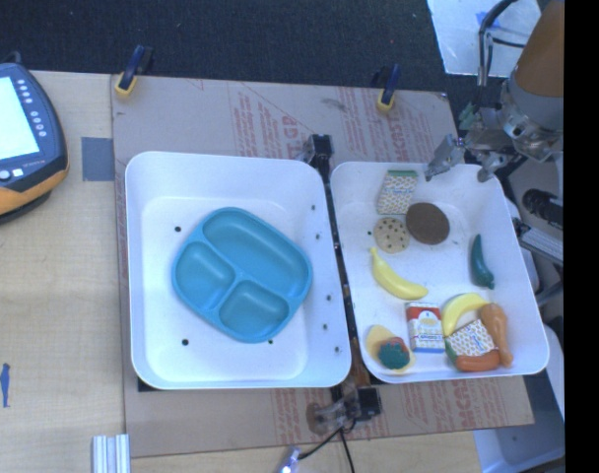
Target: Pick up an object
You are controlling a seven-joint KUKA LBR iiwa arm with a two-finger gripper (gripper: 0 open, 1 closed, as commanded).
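My gripper (pixel 464 164) hangs above the far right corner of the right bin (pixel 521 264), open, with nothing between its fingers. Below it in that bin lie a green-topped cracker packet (pixel 398 191), a brown round patty (pixel 428 223) and a chocolate-chip cookie (pixel 390 234). A yellow banana (pixel 395 278) lies mid-bin and a dark green pepper (pixel 480 262) near the right wall. At the near end sit a small red carton (pixel 424 326), a second banana (pixel 461 308), an orange carrot (pixel 496 329) and a yellow-green toy (pixel 389 349).
The left bin (pixel 142 264) holds a blue divided plate (pixel 241 274). A tablet-like pendant (pixel 14 136) lies at the far left of the bench. Clamps (pixel 130 71) pin the cardboard sheet at the back edge.
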